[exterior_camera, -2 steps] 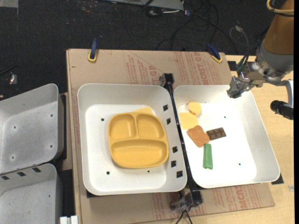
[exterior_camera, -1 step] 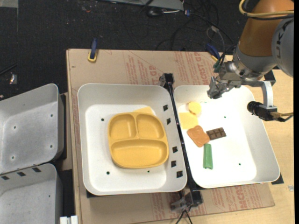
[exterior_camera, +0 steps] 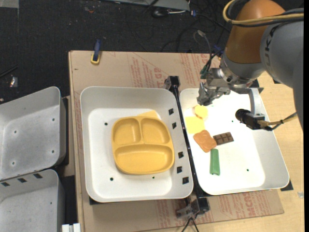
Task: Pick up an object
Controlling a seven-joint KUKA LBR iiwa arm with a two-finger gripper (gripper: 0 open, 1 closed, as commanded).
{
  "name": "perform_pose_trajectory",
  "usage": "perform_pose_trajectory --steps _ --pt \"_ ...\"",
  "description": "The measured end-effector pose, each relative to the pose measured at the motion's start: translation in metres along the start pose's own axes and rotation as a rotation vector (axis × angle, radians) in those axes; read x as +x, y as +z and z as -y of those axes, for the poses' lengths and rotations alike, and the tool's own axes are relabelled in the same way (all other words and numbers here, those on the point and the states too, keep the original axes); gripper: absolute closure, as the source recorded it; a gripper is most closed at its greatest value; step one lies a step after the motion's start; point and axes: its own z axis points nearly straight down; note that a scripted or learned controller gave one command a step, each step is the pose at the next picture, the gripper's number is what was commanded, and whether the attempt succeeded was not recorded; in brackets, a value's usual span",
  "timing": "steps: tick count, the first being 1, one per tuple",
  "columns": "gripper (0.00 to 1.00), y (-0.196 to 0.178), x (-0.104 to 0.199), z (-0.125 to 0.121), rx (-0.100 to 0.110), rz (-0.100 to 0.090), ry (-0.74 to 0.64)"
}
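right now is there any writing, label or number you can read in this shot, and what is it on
Red printing on the brown board under the two bins: repeated red lettering runs at a slant, too blurred to read.
More red printing on the board's front strip: also too blurred to read.
Yellow divided tray, white bins, green stick and brown bar: no text on them that I can see.

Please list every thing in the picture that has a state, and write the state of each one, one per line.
Yellow plastic divided tray: flat in the left white bin, right side up.
Round yellow piece: lying in the right white bin, just below the gripper.
Orange flat piece: lying flat, touching the brown chocolate-like bar.
Green stick: lying flat, apart from the others.
Gripper: low over the right bin, holding nothing visible.
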Motion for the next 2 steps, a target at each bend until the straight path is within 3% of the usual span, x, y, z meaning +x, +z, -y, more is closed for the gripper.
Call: perform_pose_trajectory --steps 2 --pt "1.00 0.005 0.105 -0.007 0.001 0.000 0.000"
